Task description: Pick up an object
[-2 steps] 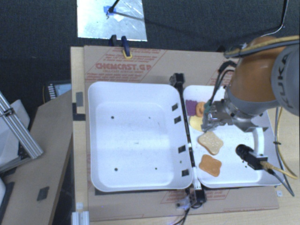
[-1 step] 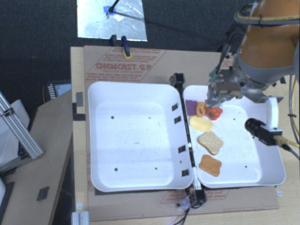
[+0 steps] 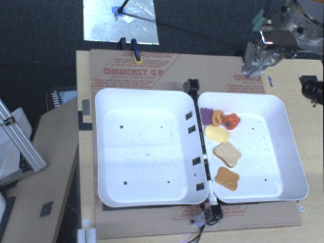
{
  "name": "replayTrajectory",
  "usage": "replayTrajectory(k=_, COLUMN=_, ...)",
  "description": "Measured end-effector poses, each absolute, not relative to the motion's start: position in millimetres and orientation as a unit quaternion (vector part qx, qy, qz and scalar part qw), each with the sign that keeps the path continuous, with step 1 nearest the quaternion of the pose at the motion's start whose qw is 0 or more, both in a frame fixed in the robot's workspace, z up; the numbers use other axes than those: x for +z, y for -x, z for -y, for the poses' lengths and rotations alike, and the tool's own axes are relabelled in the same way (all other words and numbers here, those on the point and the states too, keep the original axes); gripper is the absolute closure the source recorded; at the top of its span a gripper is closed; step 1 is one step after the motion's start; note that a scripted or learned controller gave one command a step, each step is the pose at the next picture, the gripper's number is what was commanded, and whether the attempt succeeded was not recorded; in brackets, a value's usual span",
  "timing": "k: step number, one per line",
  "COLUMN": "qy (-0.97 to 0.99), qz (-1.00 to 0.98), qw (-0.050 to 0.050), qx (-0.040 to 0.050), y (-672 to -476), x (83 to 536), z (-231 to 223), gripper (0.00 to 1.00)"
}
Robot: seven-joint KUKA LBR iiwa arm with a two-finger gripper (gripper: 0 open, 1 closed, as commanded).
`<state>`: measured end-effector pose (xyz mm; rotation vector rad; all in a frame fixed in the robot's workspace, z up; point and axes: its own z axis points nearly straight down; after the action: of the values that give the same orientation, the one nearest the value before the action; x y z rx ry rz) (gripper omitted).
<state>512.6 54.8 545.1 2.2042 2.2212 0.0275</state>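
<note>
Robotics lab, white bins (image 3: 144, 97), cardboard-covered bench (image 3: 152, 67)

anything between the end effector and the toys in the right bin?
Nothing visible. The end effector sits above the right bin's far edge; the toast slice, yellow piece and red toy lie uncovered by the divider.

Right bin (image 3: 283, 151), left side — purple piece (image 3: 206, 115), orange ring (image 3: 217, 117), red-orange toy (image 3: 231, 120), yellow lump (image 3: 216, 133), bread slice (image 3: 227, 154), brown toast (image 3: 227, 178) — all flat.

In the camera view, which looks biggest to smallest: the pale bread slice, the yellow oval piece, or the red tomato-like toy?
1. Pale bread slice
2. Yellow oval piece
3. Red tomato-like toy

All lie close together in the right bin, so nearness hardly matters.
</note>
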Motion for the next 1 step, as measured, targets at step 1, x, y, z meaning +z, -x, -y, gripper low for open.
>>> replayTrajectory(k=1, qy=-0.702, qz=-0.712, qw=-0.003, qx=-0.0026, y=-484.2, x=433.4, z=-165.2, gripper=1.0)
